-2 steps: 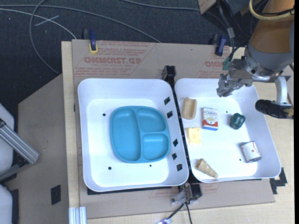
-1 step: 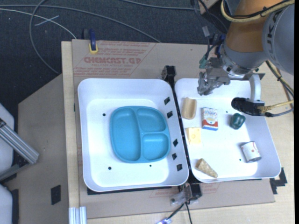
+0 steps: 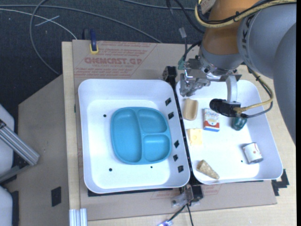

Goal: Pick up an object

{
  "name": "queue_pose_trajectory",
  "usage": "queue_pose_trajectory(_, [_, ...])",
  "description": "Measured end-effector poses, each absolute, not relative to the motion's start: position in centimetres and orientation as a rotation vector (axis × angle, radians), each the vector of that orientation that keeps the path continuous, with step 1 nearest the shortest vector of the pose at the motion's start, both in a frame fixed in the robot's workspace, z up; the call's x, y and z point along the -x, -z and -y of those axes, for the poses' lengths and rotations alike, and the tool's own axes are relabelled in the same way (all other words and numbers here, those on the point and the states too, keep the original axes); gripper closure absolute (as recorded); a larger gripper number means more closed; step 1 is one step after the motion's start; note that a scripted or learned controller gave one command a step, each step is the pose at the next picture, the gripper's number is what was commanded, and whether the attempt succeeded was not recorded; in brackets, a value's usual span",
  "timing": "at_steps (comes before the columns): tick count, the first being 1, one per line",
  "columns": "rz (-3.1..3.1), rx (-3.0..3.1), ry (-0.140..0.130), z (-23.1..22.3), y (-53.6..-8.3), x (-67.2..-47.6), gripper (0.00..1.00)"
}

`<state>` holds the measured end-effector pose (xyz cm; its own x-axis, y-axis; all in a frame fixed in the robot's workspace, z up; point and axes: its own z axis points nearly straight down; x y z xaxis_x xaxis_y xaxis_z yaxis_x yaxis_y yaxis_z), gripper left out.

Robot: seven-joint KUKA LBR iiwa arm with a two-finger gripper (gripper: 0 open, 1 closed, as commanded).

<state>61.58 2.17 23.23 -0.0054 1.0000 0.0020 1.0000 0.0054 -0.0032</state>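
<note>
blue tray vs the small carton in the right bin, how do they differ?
The blue tray is far larger than the carton. The tray is plain blue with three compartments; the carton is white with red and a printed face. The tray lies in the left bin, well away from the gripper, while the carton sits in the right bin among other small items, much nearer the gripper. Both rest untouched on a bin floor.

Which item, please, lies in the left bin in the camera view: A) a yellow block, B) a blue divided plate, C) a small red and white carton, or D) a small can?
B: the blue divided plate lies alone in the left bin, while the small can, the yellow block and the red and white carton all lie in the right bin.
</note>
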Motion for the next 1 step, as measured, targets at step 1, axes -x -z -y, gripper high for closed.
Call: queue_pose_trajectory(1, [2.225,2.212,-0.001,-7.17,-22.27,-61.5,1.0])
